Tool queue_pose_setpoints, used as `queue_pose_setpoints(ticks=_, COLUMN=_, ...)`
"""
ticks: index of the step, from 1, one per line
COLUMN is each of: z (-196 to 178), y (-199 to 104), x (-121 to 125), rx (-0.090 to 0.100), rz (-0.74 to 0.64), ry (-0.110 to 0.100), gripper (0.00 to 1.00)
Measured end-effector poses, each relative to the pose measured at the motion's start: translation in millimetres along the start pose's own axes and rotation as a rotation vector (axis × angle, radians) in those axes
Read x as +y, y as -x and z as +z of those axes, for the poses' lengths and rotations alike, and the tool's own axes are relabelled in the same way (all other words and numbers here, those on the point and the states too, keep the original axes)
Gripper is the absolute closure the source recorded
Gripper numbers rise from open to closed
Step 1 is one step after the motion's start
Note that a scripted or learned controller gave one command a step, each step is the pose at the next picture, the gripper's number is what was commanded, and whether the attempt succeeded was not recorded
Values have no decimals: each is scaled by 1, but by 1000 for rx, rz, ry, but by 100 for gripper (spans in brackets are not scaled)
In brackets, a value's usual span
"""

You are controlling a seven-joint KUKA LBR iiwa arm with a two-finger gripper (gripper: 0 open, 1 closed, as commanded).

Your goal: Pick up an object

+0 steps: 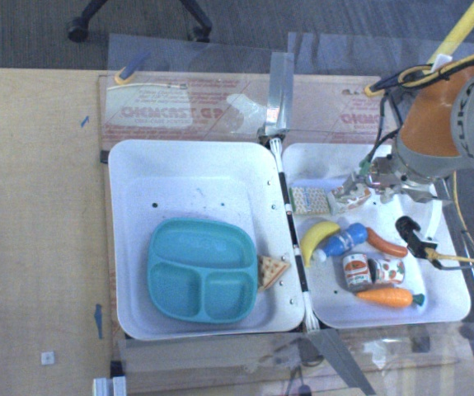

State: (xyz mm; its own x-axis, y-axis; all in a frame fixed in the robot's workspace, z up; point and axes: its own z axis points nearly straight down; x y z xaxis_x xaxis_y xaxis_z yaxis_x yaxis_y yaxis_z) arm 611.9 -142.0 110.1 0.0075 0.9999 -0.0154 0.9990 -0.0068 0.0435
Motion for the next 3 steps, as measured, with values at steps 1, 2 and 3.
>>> queue_pose_setpoints(ticks=1, z=-2, y=-29, x=-17, rx=-4, rz=5, ry=14, gripper=0)
queue_pose_setpoints(ticks=2, z=-17, y=-26, x=-13, rx=-6, rz=10, ry=27, gripper=100)
queue_pose_setpoints(ticks=3, z=-2, y=-31, x=27, rx=13, rz=2, ry=-38, gripper=100)
